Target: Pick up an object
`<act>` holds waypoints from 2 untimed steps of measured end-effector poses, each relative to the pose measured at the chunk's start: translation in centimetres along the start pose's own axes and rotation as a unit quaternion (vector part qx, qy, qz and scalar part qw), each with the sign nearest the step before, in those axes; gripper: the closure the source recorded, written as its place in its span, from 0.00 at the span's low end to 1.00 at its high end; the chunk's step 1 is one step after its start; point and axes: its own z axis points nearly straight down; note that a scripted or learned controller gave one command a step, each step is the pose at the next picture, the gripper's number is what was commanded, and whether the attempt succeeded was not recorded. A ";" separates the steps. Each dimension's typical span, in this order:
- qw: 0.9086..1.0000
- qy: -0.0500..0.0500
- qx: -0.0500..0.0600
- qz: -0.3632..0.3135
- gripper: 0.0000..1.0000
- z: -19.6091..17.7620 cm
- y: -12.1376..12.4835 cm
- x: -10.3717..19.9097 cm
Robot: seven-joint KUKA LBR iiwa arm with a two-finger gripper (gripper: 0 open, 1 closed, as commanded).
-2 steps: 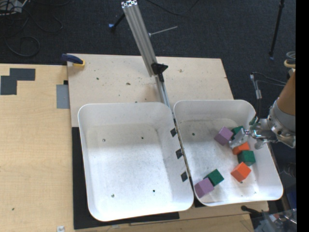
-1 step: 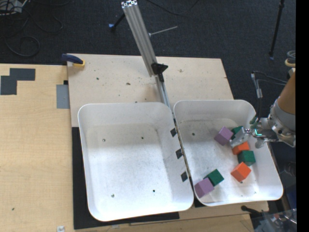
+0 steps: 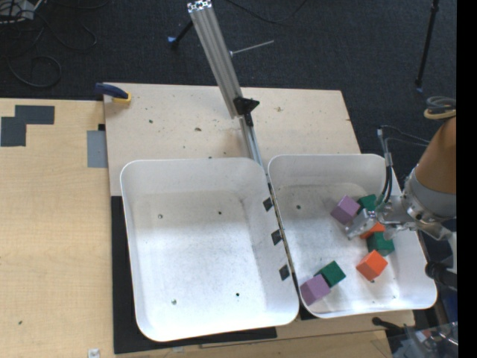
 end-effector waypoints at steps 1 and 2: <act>1.000 -0.003 -0.005 0.001 0.00 4.7 0.3 -1.2; 1.000 -0.005 -0.013 0.001 0.00 4.6 0.8 -1.3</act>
